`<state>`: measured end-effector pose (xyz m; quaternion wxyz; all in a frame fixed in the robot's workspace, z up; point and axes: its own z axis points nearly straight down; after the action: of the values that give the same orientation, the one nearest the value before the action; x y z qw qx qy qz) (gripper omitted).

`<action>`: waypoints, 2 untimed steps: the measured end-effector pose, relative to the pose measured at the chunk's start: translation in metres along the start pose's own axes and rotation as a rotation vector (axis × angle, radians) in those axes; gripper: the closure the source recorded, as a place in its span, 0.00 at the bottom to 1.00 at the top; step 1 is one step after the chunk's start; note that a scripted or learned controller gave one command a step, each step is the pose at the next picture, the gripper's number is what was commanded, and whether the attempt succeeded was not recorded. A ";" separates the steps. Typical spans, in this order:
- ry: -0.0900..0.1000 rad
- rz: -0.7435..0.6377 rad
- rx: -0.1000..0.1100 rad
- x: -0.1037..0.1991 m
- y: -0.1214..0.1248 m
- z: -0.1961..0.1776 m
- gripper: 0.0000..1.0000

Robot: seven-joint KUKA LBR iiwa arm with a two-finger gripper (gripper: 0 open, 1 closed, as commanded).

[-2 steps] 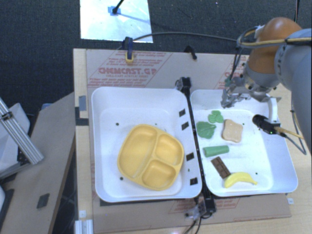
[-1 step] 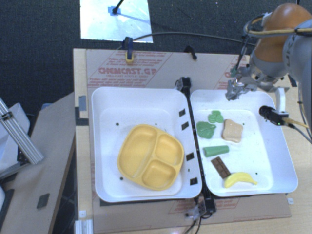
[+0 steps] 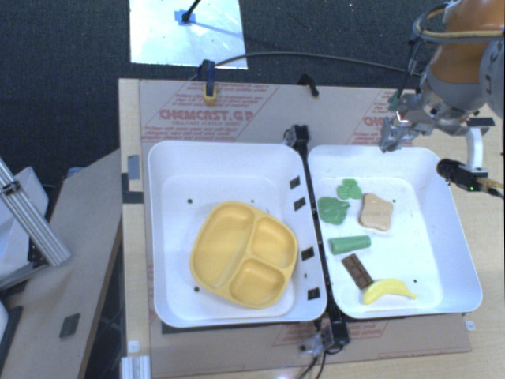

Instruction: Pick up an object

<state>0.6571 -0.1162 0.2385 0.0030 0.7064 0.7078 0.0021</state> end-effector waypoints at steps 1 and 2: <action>0.003 -0.007 0.006 0.059 0.000 0.011 1.00; 0.004 -0.009 0.006 0.122 -0.006 0.006 1.00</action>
<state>0.6510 0.0057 0.2320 -0.0004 0.7034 0.7108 0.0014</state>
